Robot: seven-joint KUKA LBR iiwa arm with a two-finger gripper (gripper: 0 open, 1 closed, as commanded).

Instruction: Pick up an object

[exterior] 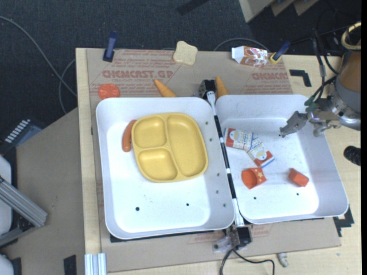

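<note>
The hand [293, 125] hovers spread and empty over the right bin [327, 171]; the small carton [248, 144] lies just to its left and lower, long axis slanting down-right.

One fixed camera looks down at a slant from above the bench [86, 153], taking in both white bins [114, 211].

Small milk carton [248, 142] lying flat mid right bin, orange-red cup-like piece [253, 177] just below it, orange block [298, 178] well right, all apart
</note>
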